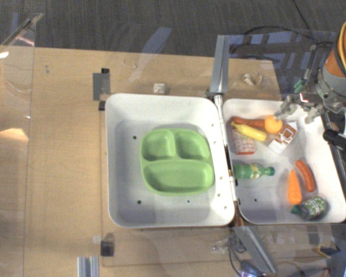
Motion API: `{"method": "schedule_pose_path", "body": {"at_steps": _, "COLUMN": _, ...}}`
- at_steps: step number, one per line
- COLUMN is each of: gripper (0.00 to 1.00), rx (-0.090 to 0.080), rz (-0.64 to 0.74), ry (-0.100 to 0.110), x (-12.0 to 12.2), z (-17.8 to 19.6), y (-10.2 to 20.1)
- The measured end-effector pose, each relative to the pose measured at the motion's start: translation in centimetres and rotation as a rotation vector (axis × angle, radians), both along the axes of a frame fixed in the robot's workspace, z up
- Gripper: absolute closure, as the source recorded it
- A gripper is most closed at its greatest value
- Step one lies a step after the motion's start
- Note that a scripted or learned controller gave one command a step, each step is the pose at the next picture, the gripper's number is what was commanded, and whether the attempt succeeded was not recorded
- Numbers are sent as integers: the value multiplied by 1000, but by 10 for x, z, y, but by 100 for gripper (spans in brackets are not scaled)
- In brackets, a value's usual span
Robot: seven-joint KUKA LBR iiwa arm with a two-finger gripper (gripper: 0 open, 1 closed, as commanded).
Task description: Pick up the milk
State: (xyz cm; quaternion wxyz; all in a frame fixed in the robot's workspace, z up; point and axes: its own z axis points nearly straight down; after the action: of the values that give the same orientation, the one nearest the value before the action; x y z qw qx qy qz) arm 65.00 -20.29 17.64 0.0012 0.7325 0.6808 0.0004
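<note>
Milk (283, 138) lies near the right bin's (265, 215) far edge. My claw (300, 107) hovers just beyond, grip unreadable. Next: descend squarely over the carton.

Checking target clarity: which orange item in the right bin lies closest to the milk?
The round orange fruit, just left of the milk carton; the carrot lies much lower.

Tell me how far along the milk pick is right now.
Done: the arm has reached over the right bin, with the gripper at its upper edge. In hand: nothing visible; the milk carton lies on the bin floor beside the orange, just below the gripper. Left: descend onto the carton, close on it and lift. The green plate in the left bin plays no part.
</note>
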Motion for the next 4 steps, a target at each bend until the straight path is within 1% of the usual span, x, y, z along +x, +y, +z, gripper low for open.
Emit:
{"method": "schedule_pose_path", "body": {"at_steps": 1, "gripper": 0, "rx": 0, "rz": -126, "ry": -3, "x": -6, "z": -62, "y": 7}}
{"method": "schedule_pose_path", "body": {"at_steps": 2, "gripper": 0, "rx": -1, "rz": -156, "ry": -18, "x": -58, "z": -84, "y": 9}}
{"method": "schedule_pose_path", "body": {"at_steps": 3, "gripper": 0, "rx": -3, "rz": -139, "ry": -22, "x": -95, "z": -83, "y": 9}}
{"method": "schedule_pose_path", "body": {"at_steps": 4, "gripper": 0, "rx": -6, "rz": -94, "ry": -25, "x": -155, "z": -82, "y": 3}}
